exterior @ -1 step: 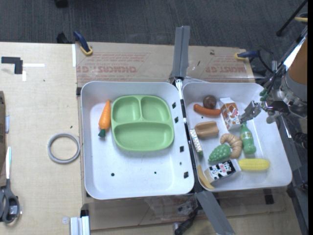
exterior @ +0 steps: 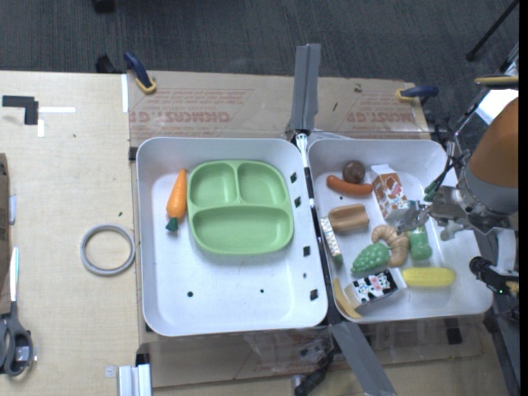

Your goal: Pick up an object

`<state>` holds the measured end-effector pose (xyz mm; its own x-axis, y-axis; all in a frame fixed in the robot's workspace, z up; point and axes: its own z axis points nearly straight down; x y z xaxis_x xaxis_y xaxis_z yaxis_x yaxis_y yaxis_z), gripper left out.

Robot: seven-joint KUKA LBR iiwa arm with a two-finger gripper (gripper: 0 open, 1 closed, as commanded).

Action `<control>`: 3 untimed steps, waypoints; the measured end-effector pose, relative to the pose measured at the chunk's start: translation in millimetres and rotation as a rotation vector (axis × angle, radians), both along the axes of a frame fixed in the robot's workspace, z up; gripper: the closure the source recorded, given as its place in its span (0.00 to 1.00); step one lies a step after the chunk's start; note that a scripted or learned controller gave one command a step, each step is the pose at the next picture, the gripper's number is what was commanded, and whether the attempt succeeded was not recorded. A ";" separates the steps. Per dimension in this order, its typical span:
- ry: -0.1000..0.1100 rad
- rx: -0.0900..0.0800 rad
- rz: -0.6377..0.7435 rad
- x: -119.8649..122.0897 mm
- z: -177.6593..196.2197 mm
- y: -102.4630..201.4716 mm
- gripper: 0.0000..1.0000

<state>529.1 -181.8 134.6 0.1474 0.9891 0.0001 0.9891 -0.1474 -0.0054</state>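
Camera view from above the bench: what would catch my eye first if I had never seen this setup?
The green divided plate in the left bin stands out most, with a toy carrot lying along its left side. The right bin is crowded with toy food, including a hot dog, a corn cob and a small carton. The gripper reaches in from the right, low over that pile.

A: How is the bench lit?
B: Brightly and evenly from overhead; the white bins (exterior: 157, 246) come close to washing out, and shadows are short and soft, as under the green plate (exterior: 241, 206).
A: And sharpness?
B: The centre is crisp. The arm (exterior: 499, 159) at the right margin is blurred, and the dark floor (exterior: 247, 15) lacks detail.
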 end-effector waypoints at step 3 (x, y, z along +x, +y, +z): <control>-0.001 0.000 0.082 15.8 -44.0 -29.8 1.00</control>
<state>544.9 -211.6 90.6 0.0663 0.9978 0.0005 0.9978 -0.0663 -0.0040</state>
